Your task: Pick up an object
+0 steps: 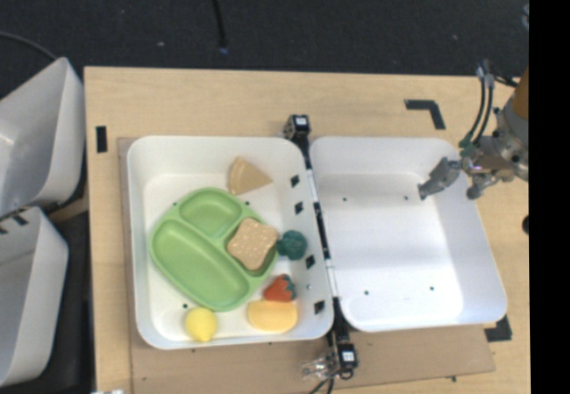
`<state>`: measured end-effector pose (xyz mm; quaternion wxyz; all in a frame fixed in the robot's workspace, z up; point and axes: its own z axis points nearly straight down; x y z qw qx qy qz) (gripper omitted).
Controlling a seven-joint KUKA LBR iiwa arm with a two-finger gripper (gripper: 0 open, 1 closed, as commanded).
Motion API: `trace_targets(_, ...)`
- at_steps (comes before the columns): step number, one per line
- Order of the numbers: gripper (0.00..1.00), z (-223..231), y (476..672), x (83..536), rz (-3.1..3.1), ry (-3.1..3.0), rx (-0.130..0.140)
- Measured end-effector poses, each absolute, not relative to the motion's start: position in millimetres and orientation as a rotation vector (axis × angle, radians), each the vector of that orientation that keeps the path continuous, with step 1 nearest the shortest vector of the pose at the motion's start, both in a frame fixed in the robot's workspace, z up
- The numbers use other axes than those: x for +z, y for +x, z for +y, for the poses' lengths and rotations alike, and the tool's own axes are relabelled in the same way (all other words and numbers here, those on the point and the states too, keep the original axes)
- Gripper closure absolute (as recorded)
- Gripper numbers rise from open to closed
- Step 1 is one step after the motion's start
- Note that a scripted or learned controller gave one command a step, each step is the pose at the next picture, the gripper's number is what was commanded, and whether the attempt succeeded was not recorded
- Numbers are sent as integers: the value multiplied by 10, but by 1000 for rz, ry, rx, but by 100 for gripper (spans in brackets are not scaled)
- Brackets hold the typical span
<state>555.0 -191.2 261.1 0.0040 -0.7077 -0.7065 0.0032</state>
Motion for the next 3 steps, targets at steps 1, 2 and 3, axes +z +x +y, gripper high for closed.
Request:
trace_targets(1, 0, -1907, 5573, 2674, -2223, -2222, -1)
trace_targets(2, 0, -1893, 5607, 2048, -2219, -2219, 5)
trace_targets(3, 0, -1929, 5687, 1465, -2219, -2222, 3)
